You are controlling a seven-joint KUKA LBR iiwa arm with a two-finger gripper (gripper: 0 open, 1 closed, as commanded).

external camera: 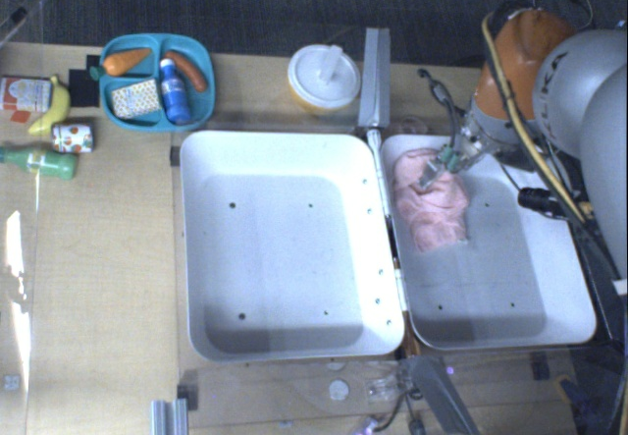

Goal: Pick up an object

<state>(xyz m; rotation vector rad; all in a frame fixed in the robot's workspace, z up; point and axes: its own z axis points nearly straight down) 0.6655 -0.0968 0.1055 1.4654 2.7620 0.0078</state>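
Note:
A crumpled pink cloth (430,198) lies in the right bin (510,296), against its far left corner. My gripper (436,171) comes in from the right and is down on the cloth's upper part, its tips touching or pressed into the fabric. The arm with its orange band (525,40) rises behind it at the upper right.
The left bin (285,246) sits beside the right one, a metal divider (375,80) behind their shared edge. Behind the bins stand a white lidded cup (324,78) and a blue tray of toy food (157,81). Small items (44,124) lie at the far left. Cables (549,197) cross the right bin's edge.

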